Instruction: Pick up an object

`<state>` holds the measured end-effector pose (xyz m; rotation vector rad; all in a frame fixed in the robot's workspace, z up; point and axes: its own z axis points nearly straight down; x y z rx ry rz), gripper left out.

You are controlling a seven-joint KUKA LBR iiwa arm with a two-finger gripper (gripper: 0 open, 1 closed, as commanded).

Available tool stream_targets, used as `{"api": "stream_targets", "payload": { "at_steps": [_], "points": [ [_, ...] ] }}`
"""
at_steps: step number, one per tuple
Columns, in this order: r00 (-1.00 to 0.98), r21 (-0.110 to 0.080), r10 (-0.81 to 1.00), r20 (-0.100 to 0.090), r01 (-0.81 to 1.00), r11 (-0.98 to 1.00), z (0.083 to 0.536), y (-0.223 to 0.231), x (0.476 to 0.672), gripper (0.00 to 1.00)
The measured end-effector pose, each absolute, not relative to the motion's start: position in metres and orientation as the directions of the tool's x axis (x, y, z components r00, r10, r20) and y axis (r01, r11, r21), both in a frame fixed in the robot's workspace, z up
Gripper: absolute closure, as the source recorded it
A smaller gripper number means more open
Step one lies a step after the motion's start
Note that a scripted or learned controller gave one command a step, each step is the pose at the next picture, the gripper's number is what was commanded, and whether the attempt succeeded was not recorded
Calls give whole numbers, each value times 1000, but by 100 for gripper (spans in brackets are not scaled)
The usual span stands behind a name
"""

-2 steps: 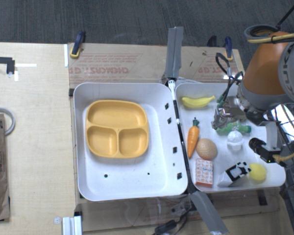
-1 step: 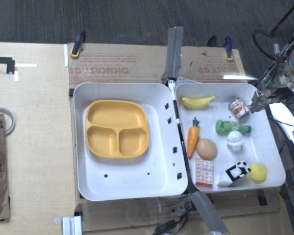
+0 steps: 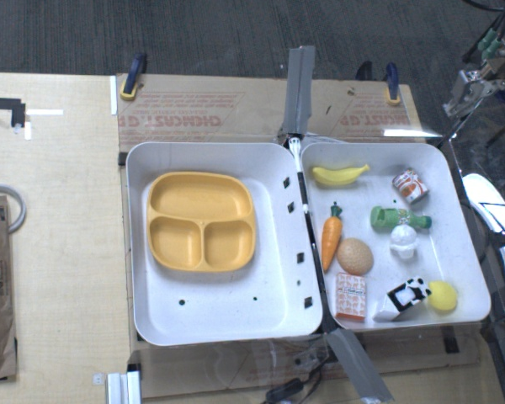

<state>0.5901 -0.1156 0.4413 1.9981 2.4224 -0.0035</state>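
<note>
Clutter sits in the shallow white bin on the view's right (image 3: 463, 225), and any of it could be the thing to pick. A yellow plastic banana (image 3: 340, 173) lies near the far wall. A small red-and-white can (image 3: 411, 186) lies tilted toward the far right corner, with bare floor between the two. A green plastic bottle (image 3: 398, 219) lies on its side, touching a whitish rounded object (image 3: 403, 239) just in front of it.

An orange toy carrot with a green top (image 3: 331, 236) lies along the wall next to the other bin, close against a tan egg-shaped ball (image 3: 354, 256). A small red-and-white carton (image 3: 350, 297) lies by the near edge. A black-and-white toy (image 3: 407, 295) touches a yellow lemon-like ball (image 3: 443, 296) in the near right corner.

The bin on the view's left (image 3: 143, 293) holds a yellow three-compartment plastic plate (image 3: 201, 221), set toward its far left, leaving open white floor along the near and right walls.

Whether the gripper is released or clenched cannot be told here.
</note>
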Motion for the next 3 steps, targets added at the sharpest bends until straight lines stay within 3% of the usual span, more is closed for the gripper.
{"api": "stream_targets", "payload": {
  "at_steps": [1,2,3],
  "points": [
    [-491,-1,871,-3,871,491,437,-178,653,100],
    [-737,0,676,-4,676,737,441,-211,644,100],
    [-956,0,292,-3,292,956,442,-222,636,100]
  ]
}}
